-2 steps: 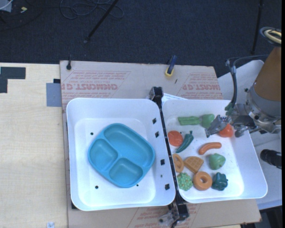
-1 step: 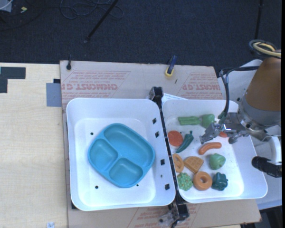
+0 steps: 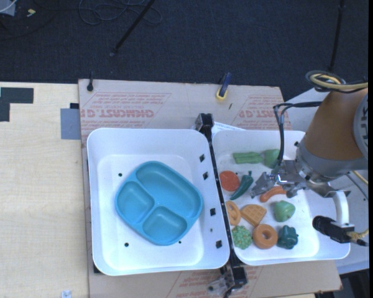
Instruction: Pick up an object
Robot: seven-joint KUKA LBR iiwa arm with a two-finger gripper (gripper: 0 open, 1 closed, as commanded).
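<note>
My gripper [image 3: 265,183] hangs low over the middle of the right bin [image 3: 326,251], among toy food. Just below it lies an orange carrot-like piece [image 3: 273,194], and to its left are a dark green chili [image 3: 240,187] and a red tomato [image 3: 229,180]. A pale green vegetable [image 3: 248,157] lies along the bin's far side. Nearer the front sit a light green piece [image 3: 283,211], a waffle [image 3: 253,215], a pretzel [image 3: 233,213], a broccoli [image 3: 241,236], a donut [image 3: 265,236] and a dark green pepper [image 3: 287,236]. Nothing shows as lifted.
The left bin [image 3: 105,160] holds a blue divided plate [image 3: 158,202]. A black divider clip [image 3: 204,124] joins the two bins at the back. A black part of the arm [image 3: 331,227] overhangs the right bin's front right corner. A blue and yellow clamp [image 3: 222,87] grips the cardboard's far edge.
</note>
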